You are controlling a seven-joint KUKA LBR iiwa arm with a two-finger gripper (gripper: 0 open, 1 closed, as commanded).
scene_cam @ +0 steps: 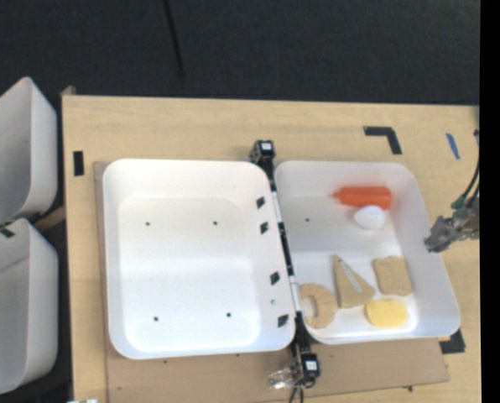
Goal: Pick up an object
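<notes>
Wooden bench (191, 124), two white bins: left bin (116, 250) bare, right bin (418, 191) holds orange carrot (363, 196), white egg (369, 217), cracker (392, 275), wedge (349, 282), yellow piece (387, 312), ring (317, 303); gripper (441, 235) sits at right rim, grip unreadable

All items sit in right bin (430, 225): carrot (363, 196) at back, egg (369, 217) just before it; bagel half (317, 304), wedge (349, 282), cracker (392, 275), lemon (387, 312) along front. My claw (443, 235) at its right rim.

smooth glossy white plastic bins (183, 342) on a matt wooden bench (191, 124).
</notes>
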